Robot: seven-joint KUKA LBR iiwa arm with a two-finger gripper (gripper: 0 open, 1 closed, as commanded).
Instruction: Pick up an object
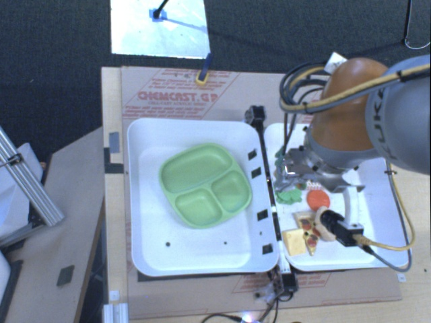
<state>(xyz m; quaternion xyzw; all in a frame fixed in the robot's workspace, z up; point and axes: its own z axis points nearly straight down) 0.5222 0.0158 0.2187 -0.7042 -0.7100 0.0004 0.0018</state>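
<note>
Arm [363,106] bent over right bin [377,180], wrist pointing down.
Gripper [296,170] at bin's 9 o'clock, grip state cannot tell; green toy [289,196], orange ball [318,199], cheese [294,241] toward 6 o'clock; green plate [204,184] in left bin [145,180].

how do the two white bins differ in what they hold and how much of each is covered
The left bin holds one thing, a green divided plate lying flat near its middle; the right bin holds several small food toys, among them an orange piece, a green piece and a yellow piece. The left bin is open to view; the arm hangs over much of the right bin. Both are shallow, white and side by side.
</note>
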